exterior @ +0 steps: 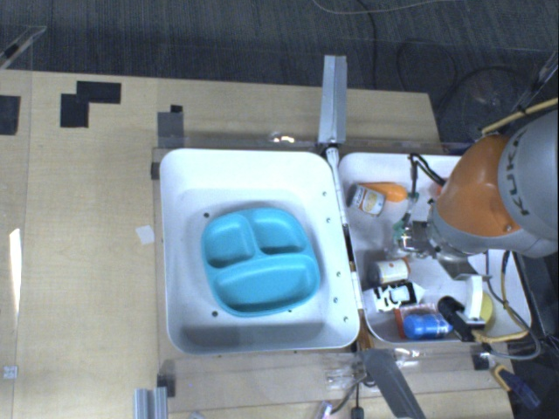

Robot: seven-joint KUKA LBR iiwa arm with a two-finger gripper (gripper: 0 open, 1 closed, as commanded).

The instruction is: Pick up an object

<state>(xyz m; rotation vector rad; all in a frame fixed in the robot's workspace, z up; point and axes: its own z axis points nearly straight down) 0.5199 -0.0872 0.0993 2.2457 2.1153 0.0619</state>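
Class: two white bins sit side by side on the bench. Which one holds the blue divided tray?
The left bin. It holds the blue tray with three compartments; the right bin holds several small items under the arm.

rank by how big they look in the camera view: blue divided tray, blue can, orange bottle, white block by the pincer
1. blue divided tray, largest by far.
2. orange bottle and blue can: these look alike, and the can is partly hidden, so no ranking between them.
3. white block, smallest.

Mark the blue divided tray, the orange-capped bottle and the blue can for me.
blue divided tray (259, 260): camera view, on the ridge between its compartments.
orange-capped bottle (377, 196): camera view, on its body, right bin's far end.
blue can (425, 326): camera view, on its side, right bin's near edge.
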